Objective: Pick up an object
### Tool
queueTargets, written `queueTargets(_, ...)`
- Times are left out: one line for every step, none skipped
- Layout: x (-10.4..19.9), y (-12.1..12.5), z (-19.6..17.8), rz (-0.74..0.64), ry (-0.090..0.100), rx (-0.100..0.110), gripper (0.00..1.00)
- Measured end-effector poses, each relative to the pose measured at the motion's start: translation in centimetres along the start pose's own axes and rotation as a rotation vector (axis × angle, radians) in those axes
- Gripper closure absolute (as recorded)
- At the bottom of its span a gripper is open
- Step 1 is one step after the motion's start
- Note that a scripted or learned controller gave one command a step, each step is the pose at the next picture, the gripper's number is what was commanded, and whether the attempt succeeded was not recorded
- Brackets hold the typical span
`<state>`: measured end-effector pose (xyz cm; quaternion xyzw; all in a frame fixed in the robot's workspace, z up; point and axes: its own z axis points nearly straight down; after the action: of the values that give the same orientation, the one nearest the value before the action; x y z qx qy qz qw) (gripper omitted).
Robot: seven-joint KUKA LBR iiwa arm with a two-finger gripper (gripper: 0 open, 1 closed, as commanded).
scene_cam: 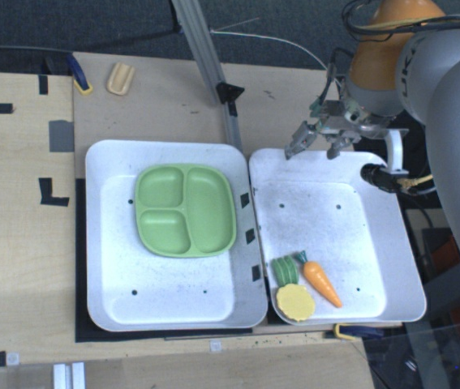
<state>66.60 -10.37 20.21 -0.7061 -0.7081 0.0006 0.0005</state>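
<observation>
Gripper [317,145] hangs spread open and empty over the right bin's [392,241] far edge, probably staging. Carrot [323,284], yellow disc [295,302] and green piece [285,271] sit clustered in its near corner, well apart from it

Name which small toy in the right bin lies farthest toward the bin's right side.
The orange carrot. The green piece and yellow disc both sit further left, by the divider.

No text, label, brand or number can be read anywhere on the bench or bins. Faint dark marks on the grey arm housing [439,71] at the upper right may be lettering, but they are too blurred to make out.
</observation>
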Motion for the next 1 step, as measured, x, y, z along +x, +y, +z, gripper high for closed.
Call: queueTargets(-0.01, 0.0, 0.0, 0.0, 0.0, 0.0, 0.0)
